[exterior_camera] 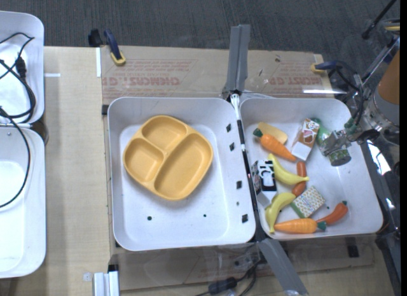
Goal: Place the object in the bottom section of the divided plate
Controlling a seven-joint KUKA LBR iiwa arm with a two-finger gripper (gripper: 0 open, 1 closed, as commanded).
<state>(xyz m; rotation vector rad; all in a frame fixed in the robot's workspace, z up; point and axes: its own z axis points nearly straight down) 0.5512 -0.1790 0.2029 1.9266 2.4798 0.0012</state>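
A yellow divided plate [166, 156] lies in the left bin [127, 218], tilted, with two small sections at its upper left and one long section at its lower right. All three sections hold nothing. My gripper [337, 146] hangs over the right bin's [362, 225] upper right area, near the wall. A small grey-green thing [341, 156] sits right at its tip; whether it is gripped is unclear. Below it in that bin lie carrots [278, 147], bananas [287, 172], a patterned box [308, 200] and a small carton [309, 132].
The bins share a raised middle wall [240, 161] with a grey post [238, 59] behind it. A black-and-white item [264, 176] lies by that wall. Another carrot [299, 226] and a third [336, 212] rest near the right bin's front. White trays with cables [16, 97] stand far left.
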